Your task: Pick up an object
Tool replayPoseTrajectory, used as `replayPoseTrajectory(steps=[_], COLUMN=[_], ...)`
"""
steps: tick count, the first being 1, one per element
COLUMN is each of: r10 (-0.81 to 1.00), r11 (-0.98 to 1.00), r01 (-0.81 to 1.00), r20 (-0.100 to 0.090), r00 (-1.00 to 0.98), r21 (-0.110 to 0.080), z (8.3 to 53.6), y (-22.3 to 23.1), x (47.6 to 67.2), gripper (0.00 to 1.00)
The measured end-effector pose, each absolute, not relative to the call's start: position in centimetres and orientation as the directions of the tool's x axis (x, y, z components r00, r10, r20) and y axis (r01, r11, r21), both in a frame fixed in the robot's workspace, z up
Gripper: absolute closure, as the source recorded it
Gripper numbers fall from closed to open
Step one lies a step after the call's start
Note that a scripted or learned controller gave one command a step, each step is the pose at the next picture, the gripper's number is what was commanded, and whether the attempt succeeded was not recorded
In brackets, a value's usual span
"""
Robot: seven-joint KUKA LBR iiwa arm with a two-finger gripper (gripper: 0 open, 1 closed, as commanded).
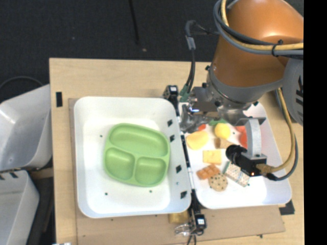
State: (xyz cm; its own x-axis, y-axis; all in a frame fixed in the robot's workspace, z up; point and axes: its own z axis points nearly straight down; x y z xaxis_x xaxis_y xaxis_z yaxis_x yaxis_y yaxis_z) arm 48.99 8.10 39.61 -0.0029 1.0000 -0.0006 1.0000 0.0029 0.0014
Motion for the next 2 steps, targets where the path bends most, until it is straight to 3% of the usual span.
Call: replayPoseTrajectory(steps=[1, 2], r10=[1.0, 1.0], r11=[-0.001, -0.005], r01=[1.0, 1.0], r20=[-0.001, -0.002], r00=[0.001, 0.005], r21=[0.002, -0.004], z=[42.6, 35.9], y=[3.1, -1.8], x=[49.0, 49.0], gripper=[1.0, 1.0])
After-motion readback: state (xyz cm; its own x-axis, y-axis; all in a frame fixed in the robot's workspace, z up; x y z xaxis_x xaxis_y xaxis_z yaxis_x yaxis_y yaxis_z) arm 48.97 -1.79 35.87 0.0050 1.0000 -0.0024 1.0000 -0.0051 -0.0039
